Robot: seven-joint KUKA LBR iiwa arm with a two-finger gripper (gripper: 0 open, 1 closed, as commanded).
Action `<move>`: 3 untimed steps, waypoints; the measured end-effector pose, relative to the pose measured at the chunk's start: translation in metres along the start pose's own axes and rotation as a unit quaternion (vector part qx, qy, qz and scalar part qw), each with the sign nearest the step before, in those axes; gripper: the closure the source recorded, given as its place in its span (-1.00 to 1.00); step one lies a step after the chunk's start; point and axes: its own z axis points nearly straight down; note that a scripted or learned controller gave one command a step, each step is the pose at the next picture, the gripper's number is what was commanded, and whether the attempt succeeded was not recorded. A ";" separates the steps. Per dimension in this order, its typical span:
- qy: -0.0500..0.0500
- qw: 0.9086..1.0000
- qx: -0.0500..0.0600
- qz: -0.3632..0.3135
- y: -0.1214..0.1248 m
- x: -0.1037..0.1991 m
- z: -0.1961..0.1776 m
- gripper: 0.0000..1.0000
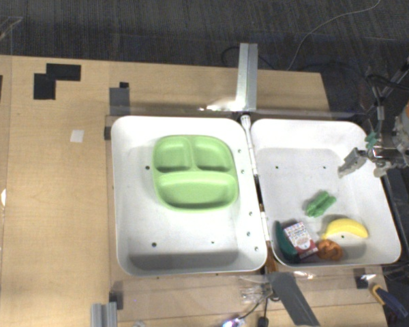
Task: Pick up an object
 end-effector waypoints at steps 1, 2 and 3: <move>0.000 1.000 0.000 -0.006 0.014 -0.005 0.065 -1.00; -0.002 0.994 -0.005 -0.113 0.018 0.002 0.126 -1.00; -0.004 0.987 -0.008 -0.163 -0.015 0.030 0.125 -1.00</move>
